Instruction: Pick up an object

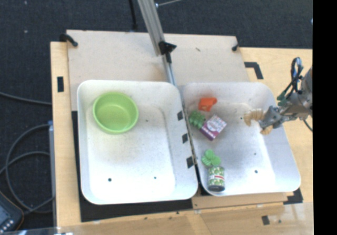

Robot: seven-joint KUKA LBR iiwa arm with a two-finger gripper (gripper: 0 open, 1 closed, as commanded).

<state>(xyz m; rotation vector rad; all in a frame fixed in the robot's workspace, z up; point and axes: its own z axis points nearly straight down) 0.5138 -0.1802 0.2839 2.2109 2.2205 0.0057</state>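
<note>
Several small objects lie in the left half of the right bin: an orange piece, a green block, a purple-and-white box, a green leafy toy and a small can with a green label. My gripper reaches in from the right over the bin's upper right part. Its tan fingers are spread open with nothing between them. It hangs well to the right of the purple-and-white box, apart from every object.
A green bowl sits in the upper left corner of the left bin. A slanted metal rail runs down to the divide between the bins. Cables hang near the arm at the right edge.
</note>
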